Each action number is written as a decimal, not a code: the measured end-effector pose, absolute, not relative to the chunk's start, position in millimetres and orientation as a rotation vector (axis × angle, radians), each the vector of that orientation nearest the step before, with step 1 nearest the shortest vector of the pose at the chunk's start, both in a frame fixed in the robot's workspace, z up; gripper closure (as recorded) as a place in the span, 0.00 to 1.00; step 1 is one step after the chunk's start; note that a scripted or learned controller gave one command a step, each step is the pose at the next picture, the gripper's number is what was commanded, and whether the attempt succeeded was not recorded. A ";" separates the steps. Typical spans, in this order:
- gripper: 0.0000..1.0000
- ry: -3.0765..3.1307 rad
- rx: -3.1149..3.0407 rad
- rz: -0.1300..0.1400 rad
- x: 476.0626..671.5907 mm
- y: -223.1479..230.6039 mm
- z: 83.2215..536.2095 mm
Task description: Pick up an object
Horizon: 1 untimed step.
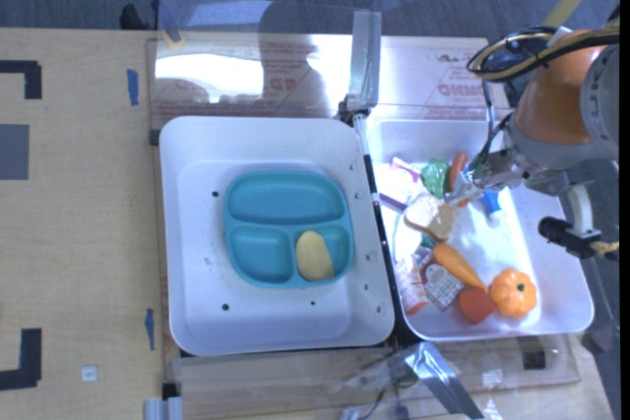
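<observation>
Left bin (187,241): holds a teal divided tray (286,227), three compartments, one long across the far side and two smaller on the near side. A yellow lemon-like piece (315,256) sits in the near-right compartment, long axis running near to far, slightly tilted.

Right bin (561,251): a clutter of toy food. A pink-and-white packet (402,174) lies at the far-left part. Just right of it is a green item (434,178). A tan bread-like piece (433,216) sits in the middle-left. A printed wrapper (433,285) lies near the near-left corner. An orange carrot (457,265) lies with its long axis diagonal, one end pointing far-left, the other near-right toward a red piece (474,306). A small orange pumpkin (513,292) rests at the near-right, touching the red piece. A blue item (491,203) lies just under the gripper.

The arm (566,103) comes in from the right, orange band over the wrist, wrist angled down and left into the far part of the right bin. The gripper (471,187) hangs low over the green item and bread. Whether the jaws are spread or closed cannot be told; clutter hides the tips.
</observation>
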<state>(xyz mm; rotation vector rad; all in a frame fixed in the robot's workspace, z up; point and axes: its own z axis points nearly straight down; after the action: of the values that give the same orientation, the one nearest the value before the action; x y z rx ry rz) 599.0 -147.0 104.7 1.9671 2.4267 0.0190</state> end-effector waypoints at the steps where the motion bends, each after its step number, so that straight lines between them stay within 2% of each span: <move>1: 1.00 2.422 1.967 0.022 600.1 -147.3 115.3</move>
<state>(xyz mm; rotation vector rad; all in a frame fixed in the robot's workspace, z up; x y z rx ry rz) 600.1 -147.3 115.3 1.9665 2.4224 0.0223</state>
